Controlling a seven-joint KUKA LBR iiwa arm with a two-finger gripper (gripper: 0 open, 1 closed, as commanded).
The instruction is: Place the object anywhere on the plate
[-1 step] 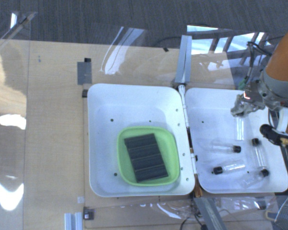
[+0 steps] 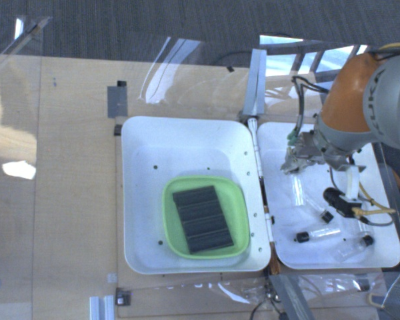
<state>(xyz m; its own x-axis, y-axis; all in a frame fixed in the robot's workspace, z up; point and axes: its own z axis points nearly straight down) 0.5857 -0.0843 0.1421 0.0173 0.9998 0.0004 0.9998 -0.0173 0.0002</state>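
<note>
Couldn't tell the gripper (image 2: 295,163) state as it hung over the right bin (image 2: 387,255), so I'd centre on one vial (image 2: 317,234) before heading to the plate (image 2: 170,199).

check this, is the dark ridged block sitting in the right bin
No, the dark ridged block lies on the green plate in the left bin, while the gripper is over the right bin.

The gripper (image 2: 295,163) sits under the arm's wrist — blurred, finger gap unreadable — arm (image 2: 380,92) cut off right.
</note>
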